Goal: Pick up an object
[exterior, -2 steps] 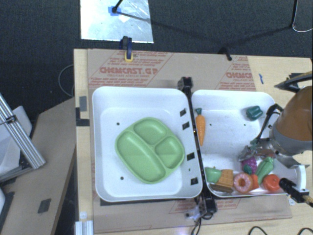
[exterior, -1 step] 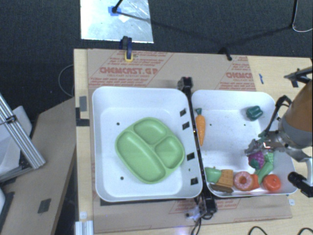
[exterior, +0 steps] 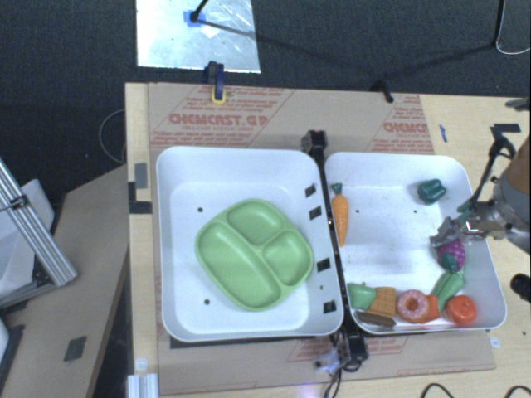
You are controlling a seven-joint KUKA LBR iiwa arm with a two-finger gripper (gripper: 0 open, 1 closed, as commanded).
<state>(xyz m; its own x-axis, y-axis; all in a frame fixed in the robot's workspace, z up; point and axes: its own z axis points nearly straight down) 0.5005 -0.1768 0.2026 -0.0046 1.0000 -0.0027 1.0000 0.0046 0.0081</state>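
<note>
Where the bench begins on the left, a white bin point(exterior: 178, 247) is seen holding a green divided plate point(exterior: 254, 254), which lies flat near its middle. Beyond the dividing wall, the right bin point(exterior: 390, 177) is seen with toy food scattered in it. An orange carrot point(exterior: 338, 214) lies against the left wall, its long axis running from far to near. Along the near wall a row is laid out: a green piece point(exterior: 361, 294), a brown waffle-like piece point(exterior: 383, 303), a pink doughnut point(exterior: 413, 306), a green pepper-like piece point(exterior: 448, 286) and a red tomato point(exterior: 461, 308). A dark teal piece point(exterior: 431, 191) sits apart toward the far right corner.

At the right side of this bin, the gripper point(exterior: 450, 237) is lowered close to the floor, and a purple bunch of grapes point(exterior: 452, 255) is found directly at its tip, on the near side and touching or almost touching it. Whether the jaws are spread or closed cannot be told, since the metal parts blur into one another, and no grip on the grapes can be confirmed.

The grapes are judged to be the likely target, being the nearest thing to the tip. The coming move is thought to turn on that small offset: the grapes lie slightly nearward of the tip, with the pepper-like piece just beyond them, so a close approach could disturb it.
</note>
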